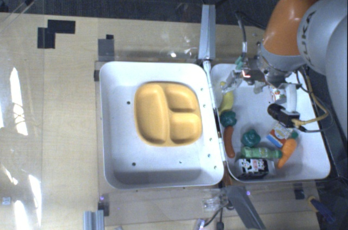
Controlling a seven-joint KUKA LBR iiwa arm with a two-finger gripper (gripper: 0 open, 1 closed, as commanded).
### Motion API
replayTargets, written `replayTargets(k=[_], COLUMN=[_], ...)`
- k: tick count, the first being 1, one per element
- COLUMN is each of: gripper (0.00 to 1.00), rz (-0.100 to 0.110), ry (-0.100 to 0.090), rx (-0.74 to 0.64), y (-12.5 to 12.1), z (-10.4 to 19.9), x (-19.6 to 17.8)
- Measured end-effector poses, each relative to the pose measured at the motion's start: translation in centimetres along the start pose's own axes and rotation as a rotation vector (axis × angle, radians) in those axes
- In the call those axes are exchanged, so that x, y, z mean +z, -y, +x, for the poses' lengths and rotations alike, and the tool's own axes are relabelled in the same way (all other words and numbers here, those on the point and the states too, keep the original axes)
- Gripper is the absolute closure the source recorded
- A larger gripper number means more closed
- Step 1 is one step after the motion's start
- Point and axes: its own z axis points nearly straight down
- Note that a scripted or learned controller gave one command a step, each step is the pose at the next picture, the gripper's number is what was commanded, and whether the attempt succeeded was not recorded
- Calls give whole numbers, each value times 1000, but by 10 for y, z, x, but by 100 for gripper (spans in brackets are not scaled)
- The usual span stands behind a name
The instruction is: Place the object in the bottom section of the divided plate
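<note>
- The arm (315,22) comes in from the right side of the view, grey with its orange band, and hangs over the upper part of the right bin (321,166)
- The tool (255,79) sits low at the wrist, near the bin's upper left corner; its working end is a tangle of small metal parts and cable, and I cannot tell whether it is released or clenched, nor whether anything is in it
- The divided plate (166,113), yellow with three compartments, lies in the middle of the left bin (117,169), well apart from the tool, to its left and a little lower in the view; none of its sections holds anything
- The task names no particular object, so the candidates are the toys in the right bin: a yellow banana-like piece (227,99) just below and left of the tool, a dark green round piece (228,118) under that, and a red sausage shape (230,142) further down
- Along the bin's lower edge lie a teal lump (250,138), a green packet (261,153), a black and white carton (253,167) and a carrot (288,150)
- The relation that matters: the nearest pieces lie along the bin's left wall, with their long axes running roughly up and down the view, so a descent slightly leftward and downward would likely meet the yellow one across its narrow width
- By my judgement the pick is not yet made, and the carry across the wall between the bins is all still to come
</note>
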Motion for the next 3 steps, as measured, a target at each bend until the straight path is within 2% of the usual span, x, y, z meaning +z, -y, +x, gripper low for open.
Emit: replayTargets(k=[1, 2, 3], gripper=[0, 0, 0], rz=[0, 2, 5], ry=[0, 0, -3], rx=[140, -68, -361], y=[58, 68, 121], z=[42, 97, 187], x=[-71, -71, 38])
